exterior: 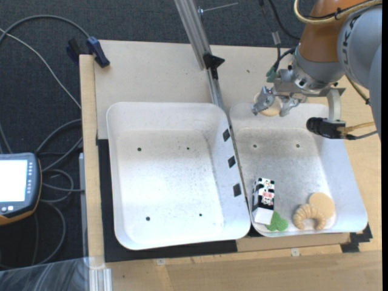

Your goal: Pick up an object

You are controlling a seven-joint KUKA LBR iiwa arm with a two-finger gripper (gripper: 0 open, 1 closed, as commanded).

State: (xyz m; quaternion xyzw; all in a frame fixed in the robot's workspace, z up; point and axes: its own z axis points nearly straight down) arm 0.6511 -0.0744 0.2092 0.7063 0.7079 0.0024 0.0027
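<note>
Grey arm [364, 35], orange band [330, 23], metallic claw [277, 103].

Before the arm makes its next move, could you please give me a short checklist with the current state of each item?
1. Gripper over the right bin: ok, it sits at the bin's far edge.
2. Something between the fingers: cannot tell; a pale rounded thing shows at the gripper, but a grasp is not clear.
3. Croissant lying free: ok, near the bin's front edge, apart from the gripper.
4. Cow-patterned carton reachable: not ok, it rests against the left wall.
5. Green piece separated: not ok, it touches the carton's white end.
</note>
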